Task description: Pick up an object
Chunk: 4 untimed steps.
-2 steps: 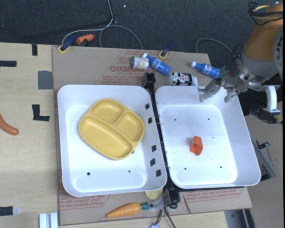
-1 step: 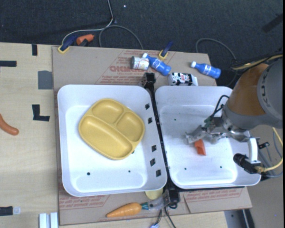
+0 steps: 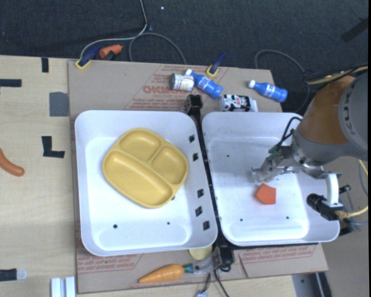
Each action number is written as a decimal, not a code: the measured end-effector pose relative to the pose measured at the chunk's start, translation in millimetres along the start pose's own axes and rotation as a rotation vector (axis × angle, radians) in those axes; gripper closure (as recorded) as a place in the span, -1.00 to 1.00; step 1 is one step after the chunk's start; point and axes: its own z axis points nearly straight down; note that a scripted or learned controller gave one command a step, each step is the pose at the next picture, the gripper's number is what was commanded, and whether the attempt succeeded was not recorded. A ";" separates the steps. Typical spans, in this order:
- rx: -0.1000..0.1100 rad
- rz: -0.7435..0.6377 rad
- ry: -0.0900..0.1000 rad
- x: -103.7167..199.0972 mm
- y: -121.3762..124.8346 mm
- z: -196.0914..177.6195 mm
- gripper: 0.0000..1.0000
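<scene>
In the camera view, two shallow white bins are seen side by side on a brown board laid across the bench. The left bin [image 3: 86, 184] holds a yellow divided plate [image 3: 146, 166], which lies slightly toward the bin's far edge with its three compartments facing up. Nothing is seen in those compartments.

The right bin [image 3: 235, 224] holds a single orange block [image 3: 266, 194], which rests on the bin floor right of its centre, nearer the near edge than the far one. The gripper [image 3: 267, 171] is lowered into this bin from the right, its tip just above the block in the picture and very near it. Whether the two touch cannot be told, and how far the tool is opened cannot be made out either; nothing is seen to be held by it. The grey arm with its orange band [image 3: 324, 113] is seen over the bin's right edge.

Outside the bins, along the far edge of the board, a white bottle [image 3: 182, 81] and two blue bottles [image 3: 208, 85] [image 3: 269, 91] are laid on their sides. A toy carrot [image 3: 162, 274] lies at the board's near edge, below the left bin. A small sausage [image 3: 8, 161] is left on the bench near its left edge, well apart from both bins.
</scene>
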 end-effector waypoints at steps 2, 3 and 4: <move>-0.012 0.001 -0.007 15.9 -47.4 26.6 -1.00; -0.012 0.002 -0.008 14.0 -45.6 14.9 1.00; -0.013 -0.011 0.000 103.9 6.8 -77.3 1.00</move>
